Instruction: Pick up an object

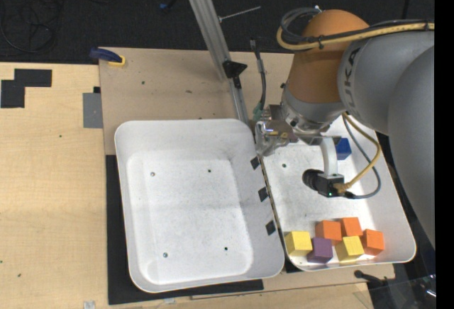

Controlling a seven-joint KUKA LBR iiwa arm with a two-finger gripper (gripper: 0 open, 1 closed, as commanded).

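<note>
The arm (383, 88) reached in from the right and hung over the far end of the right bin (294, 198), its hand (271, 134) close to the wall that bin shares with the left bin (184, 194). Whether the hand was open or closed could not be told from this angle, and nothing could be seen gripped in it.

The things to choose from lay well apart from the hand, bunched in the near end of the right bin: a yellow block (299, 241), a purple block (322, 249), three orange blocks (328, 230) and a second yellow block (348, 248), most of them touching. A small blue thing (343, 148) lay farther back in the same bin, partly hidden by the arm.

This looked like the approach step, with no pick made yet. The next move would call for carrying the hand toward the near end, centring it over one block, likely the first yellow one at the edge of the cluster, and lowering it squarely so the neighbours were not knocked.
</note>
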